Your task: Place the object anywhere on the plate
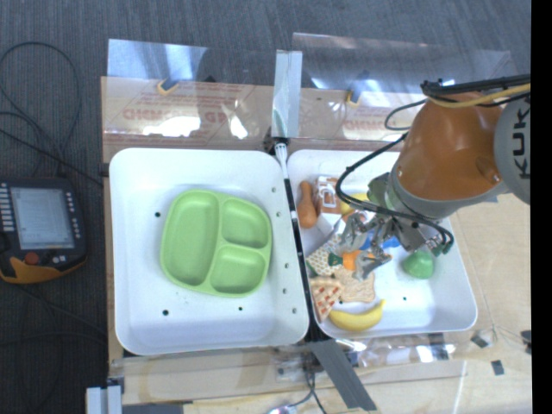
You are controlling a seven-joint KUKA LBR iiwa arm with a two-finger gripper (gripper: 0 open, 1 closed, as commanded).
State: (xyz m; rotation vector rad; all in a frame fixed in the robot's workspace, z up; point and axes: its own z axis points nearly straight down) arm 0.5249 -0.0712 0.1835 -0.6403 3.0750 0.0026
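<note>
The two-finger gripper (366, 241) is being held low over the right white bin (448, 304), inside the pile of toy food. Whether its jaws are wide or narrow cannot be told; they are being hidden by the clutter. Nothing is being seen clamped between them. A green round object (419, 266) is lying just right of the gripper, a yellow plastic banana (355, 317) below it, an orange-brown sausage-shaped piece (307, 204) up and left. The light-green three-compartment plate (216, 242) is sitting well left, in the left white bin (138, 317).
</note>
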